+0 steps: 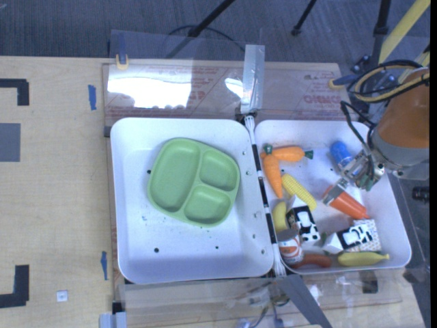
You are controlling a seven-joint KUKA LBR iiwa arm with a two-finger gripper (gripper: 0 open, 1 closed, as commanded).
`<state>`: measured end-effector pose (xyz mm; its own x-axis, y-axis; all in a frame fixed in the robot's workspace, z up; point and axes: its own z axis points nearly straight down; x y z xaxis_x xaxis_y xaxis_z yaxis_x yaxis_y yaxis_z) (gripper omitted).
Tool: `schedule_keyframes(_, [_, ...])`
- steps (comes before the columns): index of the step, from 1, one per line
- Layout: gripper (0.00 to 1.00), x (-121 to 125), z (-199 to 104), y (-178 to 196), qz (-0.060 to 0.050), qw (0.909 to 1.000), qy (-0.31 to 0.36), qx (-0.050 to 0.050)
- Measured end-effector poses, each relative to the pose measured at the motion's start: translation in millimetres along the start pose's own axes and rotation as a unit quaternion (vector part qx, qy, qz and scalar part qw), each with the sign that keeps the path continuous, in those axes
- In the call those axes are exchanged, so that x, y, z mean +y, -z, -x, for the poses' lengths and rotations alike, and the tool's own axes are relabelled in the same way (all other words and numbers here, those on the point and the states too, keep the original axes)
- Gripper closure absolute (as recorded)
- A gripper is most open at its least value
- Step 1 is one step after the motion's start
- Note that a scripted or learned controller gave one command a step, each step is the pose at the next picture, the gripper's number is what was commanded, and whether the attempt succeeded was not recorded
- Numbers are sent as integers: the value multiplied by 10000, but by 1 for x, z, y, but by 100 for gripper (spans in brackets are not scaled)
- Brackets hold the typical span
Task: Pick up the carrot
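The carrot [273,175] lies unlifted against the left wall of the right bin [399,241], well apart from the gripper [360,173], which hovers near the far right side, its opening impossible to tell, so the pick remains.

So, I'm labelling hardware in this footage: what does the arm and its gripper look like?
The arm is a rounded grey body with a broad orange band above the wrist. Black and yellow cables loop beside it. The gripper is small, metallic grey, with dark and greenish parts.
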<state>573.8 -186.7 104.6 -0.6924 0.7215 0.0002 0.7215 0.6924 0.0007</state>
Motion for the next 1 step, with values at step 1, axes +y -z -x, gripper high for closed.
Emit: schedule_keyframes(1, [100, 0, 2, 9, 13, 10000, -18, -14])
